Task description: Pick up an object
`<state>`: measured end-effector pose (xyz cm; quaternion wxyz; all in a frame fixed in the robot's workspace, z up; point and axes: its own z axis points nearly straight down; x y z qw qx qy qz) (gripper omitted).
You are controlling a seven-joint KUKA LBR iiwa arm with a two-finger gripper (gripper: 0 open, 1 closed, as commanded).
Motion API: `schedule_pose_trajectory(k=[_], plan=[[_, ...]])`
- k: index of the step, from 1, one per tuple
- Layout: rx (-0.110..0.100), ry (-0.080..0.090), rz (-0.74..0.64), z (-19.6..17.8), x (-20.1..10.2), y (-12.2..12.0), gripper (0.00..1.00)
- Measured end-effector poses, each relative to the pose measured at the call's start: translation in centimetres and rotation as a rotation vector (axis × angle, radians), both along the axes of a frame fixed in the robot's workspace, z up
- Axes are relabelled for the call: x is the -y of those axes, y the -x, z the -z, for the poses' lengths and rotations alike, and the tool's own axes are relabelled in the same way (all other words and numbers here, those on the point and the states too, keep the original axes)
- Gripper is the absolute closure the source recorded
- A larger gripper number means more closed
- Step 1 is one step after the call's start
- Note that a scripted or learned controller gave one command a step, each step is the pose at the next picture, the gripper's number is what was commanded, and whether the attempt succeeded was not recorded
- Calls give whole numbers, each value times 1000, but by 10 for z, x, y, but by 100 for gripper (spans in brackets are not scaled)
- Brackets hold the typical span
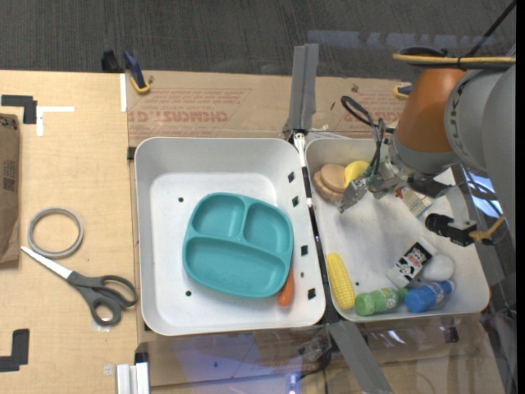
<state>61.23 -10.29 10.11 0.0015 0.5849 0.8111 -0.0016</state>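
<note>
Approach step: metal two-finger gripper point(354, 195) w/ fingers apart, nothing between, just beside round tan bread bun point(330, 180) at its 10 o'clock. Next, prob.: shift over bun, descend, close.

- Light is bright and even, coming from overhead; colours read clearly across the counter point(74, 162).
- Shadows are soft: a faint one rims the teal plate point(238, 245) in the left bin point(148, 220), well left of the end effector point(361, 189).
- The right bin point(369, 236) below the end effector shows mild white glare on its floor.
- The arm point(459, 113), just right of the end effector, is large and slightly soft in focus.
- A bluish-purple glow lies along the bottom edge, below the bins.
- Scissors point(86, 284) and tape ring point(55, 231), far left, are sharp.
</note>
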Motion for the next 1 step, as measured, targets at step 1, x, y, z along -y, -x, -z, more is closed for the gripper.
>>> schedule_pose_trajectory(k=[1], plan=[[-2,-2,155,10,6,-27,0]])
